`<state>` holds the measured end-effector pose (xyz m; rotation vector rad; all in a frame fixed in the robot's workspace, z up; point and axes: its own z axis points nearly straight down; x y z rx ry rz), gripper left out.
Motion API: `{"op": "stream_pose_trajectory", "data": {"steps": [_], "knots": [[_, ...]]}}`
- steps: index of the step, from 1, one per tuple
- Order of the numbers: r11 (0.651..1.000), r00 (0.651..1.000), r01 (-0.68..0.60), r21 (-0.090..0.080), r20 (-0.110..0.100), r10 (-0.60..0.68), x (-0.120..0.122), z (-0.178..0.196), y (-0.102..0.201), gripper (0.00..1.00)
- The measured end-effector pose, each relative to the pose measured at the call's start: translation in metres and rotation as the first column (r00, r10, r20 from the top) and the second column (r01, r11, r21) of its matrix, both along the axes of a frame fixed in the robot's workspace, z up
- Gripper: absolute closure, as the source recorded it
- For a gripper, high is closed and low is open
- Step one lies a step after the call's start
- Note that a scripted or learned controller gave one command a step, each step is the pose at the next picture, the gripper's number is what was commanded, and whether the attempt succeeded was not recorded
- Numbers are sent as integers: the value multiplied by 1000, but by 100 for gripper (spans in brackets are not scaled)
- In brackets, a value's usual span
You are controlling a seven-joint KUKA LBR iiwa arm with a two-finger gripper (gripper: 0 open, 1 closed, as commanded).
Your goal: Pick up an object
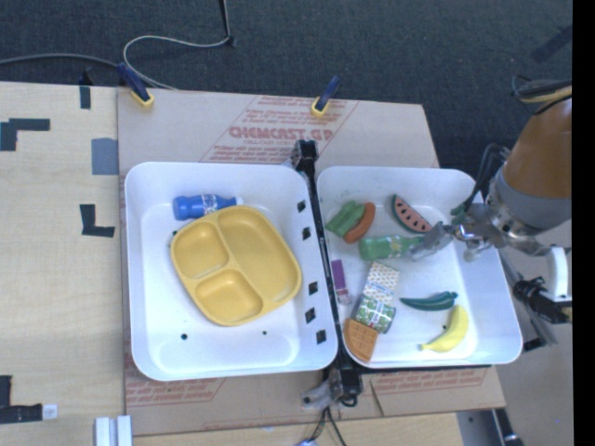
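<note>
- Step in hand, by judgement: approach to a grasp. Gripper (pixel 429 242) low inside the right bin (pixel 493 277), reaching in from the bin's right wall.
- Opening of the gripper: cannot tell at this resolution. Nothing seen held in it.
- Likeliest target: green bottle (pixel 386 246), lying on its side just beside the gripper, on the side away from the arm, touching or nearly so; exact contact not discernible.
- Next move, by judgement: centre over the bottle's body, straddle its short axis, close, then lift straight up. Expect rolling under an off-centre squeeze.
- Near the gripper, towards the bin's back wall: watermelon slice (pixel 410 214).
- Near the gripper, towards the bin's front: green chilli (pixel 429 300) and patterned box (pixel 377 297).
- Further from the gripper, at the front wall: banana (pixel 446 331).
- Well apart from the gripper, in the left bin (pixel 149 342): yellow tray (pixel 235 263) and blue bottle (pixel 203 205).
</note>
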<state>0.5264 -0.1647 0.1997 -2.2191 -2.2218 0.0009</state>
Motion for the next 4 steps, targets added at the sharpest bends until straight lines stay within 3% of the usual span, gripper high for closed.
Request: {"op": "stream_pose_trajectory", "data": {"steps": [1,2,3,4], "knots": [[1000,1000,-1,0,4,1,34,-114,50,0],[1000,1000,-1,-1,4,1,34,-104,49,100],[1000,1000,0,-1,2,0,-4,8,82,100],[1000,1000,0,0,1,0,-5,7,82,0]]}}
